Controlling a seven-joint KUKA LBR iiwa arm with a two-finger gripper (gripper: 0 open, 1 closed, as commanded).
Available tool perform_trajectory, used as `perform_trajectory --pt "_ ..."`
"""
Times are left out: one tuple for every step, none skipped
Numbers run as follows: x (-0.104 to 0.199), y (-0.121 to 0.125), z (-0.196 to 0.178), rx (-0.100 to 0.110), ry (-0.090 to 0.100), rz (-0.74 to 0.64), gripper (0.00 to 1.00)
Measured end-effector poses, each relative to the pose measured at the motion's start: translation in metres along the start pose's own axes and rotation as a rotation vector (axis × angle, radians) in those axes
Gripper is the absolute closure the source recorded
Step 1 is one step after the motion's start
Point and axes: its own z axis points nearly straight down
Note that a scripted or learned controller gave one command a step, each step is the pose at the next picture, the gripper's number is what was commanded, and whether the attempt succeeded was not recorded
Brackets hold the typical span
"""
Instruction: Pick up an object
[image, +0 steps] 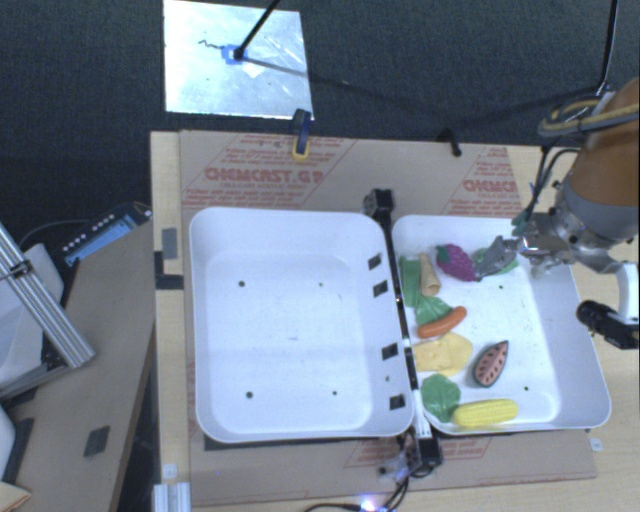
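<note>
The right bin (560, 330) holds several toy foods. A purple piece (457, 261) lies at its back, with a beige piece (430, 274) and a green leaf (410, 282) to its left. Further forward are an orange carrot (441, 321), a yellow piece (444, 353), a brown-red slice (490, 363), a green piece (439, 394) and a yellow corn cob (486, 411). My gripper (497, 258) hangs low over the back of this bin, just right of the purple piece. Something grey-green shows at its tip, and I cannot make out what it is.
The left bin (290, 320) sits beside the right one, with black brackets (385, 290) along the shared rim. The arm's orange band (608, 170) rises at the right edge. A black part (608, 322) overhangs the right rim. A yellow clamp (300, 136) stands behind the bins.
</note>
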Motion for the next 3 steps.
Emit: perform_trajectory --pt "0.066 0.053 0.061 -0.003 0.001 -0.007 0.0" --pt "0.063 0.052 0.048 -0.003 0.001 -0.003 1.0" --pt "0.072 0.008 0.049 0.004 0.001 0.002 1.0"
